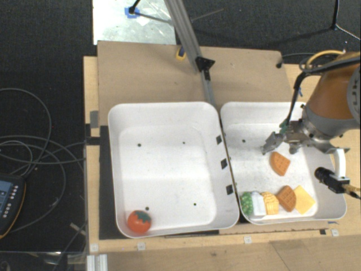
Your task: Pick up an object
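Note:
My gripper (281, 145) hangs over the right bin (248, 110) with its two fingers spread apart, open, and nothing between them. Just in front of it an orange bread-like piece (280, 164) lies on the bin floor, apart from the fingertips. Along the right bin's front wall sit a green item (246, 202), a white item (258, 204), a yellow corn-like piece (271, 202), a brown waffle (286, 198) and a yellow cheese wedge (304, 200). A red tomato (139, 221) rests in the front left corner of the left bin (163, 110).
The arm's orange band (333, 97) and grey wrist cover the right bin's far right side. A slanted grey pole (189, 33) crosses the bench behind the bins. Cables and a handheld device (8, 199) lie on the floor at left.

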`<state>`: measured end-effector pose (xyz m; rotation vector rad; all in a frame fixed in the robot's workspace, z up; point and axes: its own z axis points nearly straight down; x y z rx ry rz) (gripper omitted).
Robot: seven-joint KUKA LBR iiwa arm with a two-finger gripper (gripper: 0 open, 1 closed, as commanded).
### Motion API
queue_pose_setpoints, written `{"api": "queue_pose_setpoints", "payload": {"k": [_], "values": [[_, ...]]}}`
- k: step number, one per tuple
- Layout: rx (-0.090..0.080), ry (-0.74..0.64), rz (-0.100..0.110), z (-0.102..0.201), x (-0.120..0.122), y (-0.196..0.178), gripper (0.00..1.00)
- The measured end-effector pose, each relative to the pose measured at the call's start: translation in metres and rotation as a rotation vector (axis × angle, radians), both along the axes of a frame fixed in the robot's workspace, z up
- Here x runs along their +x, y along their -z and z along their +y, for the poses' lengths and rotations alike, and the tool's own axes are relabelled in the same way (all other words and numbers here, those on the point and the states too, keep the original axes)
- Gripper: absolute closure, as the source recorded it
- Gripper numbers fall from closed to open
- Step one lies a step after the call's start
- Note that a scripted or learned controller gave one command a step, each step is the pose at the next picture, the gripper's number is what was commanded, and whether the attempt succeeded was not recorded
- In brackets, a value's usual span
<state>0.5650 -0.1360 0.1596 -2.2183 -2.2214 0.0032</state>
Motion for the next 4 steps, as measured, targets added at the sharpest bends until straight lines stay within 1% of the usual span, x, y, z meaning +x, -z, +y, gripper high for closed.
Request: {"api": "queue_pose_setpoints", "payload": {"k": [1, 2, 3, 4], "values": [[-0.001, 0.0, -0.005, -0.006, 0.008, 0.054, 0.0], [-0.004, 0.001, -0.011, -0.007, 0.011, 0.067, 0.0], [-0.001, 0.0, -0.008, -0.006, 0.01, 0.057, 1.0], [-0.002, -0.004, -0.01, -0.006, 0.022, 0.005, 1.0]]}}
